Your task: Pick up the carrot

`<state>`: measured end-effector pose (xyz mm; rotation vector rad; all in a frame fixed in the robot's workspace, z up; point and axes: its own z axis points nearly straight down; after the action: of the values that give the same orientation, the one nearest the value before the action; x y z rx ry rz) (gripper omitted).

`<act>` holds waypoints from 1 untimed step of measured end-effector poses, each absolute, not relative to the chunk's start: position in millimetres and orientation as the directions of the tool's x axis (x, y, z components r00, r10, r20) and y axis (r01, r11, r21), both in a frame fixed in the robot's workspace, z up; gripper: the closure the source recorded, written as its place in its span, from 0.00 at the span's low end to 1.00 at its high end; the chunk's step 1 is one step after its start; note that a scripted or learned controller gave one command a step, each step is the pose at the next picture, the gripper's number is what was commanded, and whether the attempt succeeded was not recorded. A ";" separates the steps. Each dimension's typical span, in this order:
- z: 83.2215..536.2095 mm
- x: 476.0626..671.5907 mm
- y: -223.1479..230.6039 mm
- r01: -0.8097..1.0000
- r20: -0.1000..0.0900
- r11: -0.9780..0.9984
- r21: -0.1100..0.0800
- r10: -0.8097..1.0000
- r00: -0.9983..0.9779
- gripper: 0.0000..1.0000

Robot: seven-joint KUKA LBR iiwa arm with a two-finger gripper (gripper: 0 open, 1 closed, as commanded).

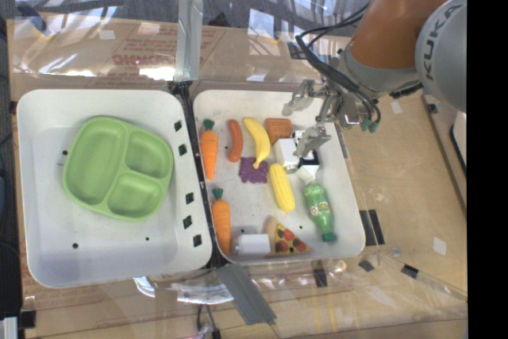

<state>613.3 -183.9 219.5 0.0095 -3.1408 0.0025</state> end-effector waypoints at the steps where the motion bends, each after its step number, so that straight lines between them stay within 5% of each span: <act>1: 160.7 648.5 -112.9 0.125 0.004 0.992 0.001 0.125 -0.992 0.00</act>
<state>648.5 -112.9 160.7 -0.1966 -3.1317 -0.0026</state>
